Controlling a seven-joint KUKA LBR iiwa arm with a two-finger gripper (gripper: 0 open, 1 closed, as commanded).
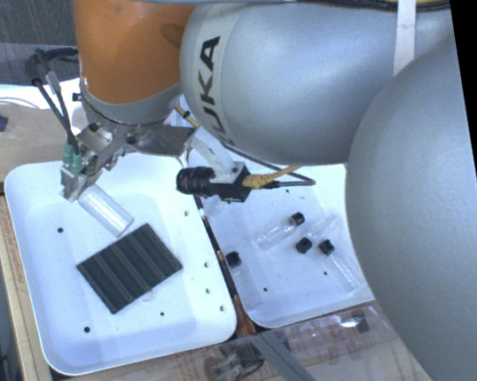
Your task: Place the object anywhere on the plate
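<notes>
A dark ribbed plate [129, 267] lies flat in the left bin [54, 331], near its middle. My gripper [72, 183] hangs over the bin's far left part, up and left of the plate. Its fingers are shut on the top end of a clear plastic vial [106, 208]. The vial slants down and right from the fingertips, and its lower end stops just short of the plate's far edge. The vial looks lifted off the bin floor.
The right bin [275, 309] holds several small clear vials with black caps [280, 228]. A black cable plug [197, 181] hangs over the divide between the bins. The arm's bulk covers the view's upper right.
</notes>
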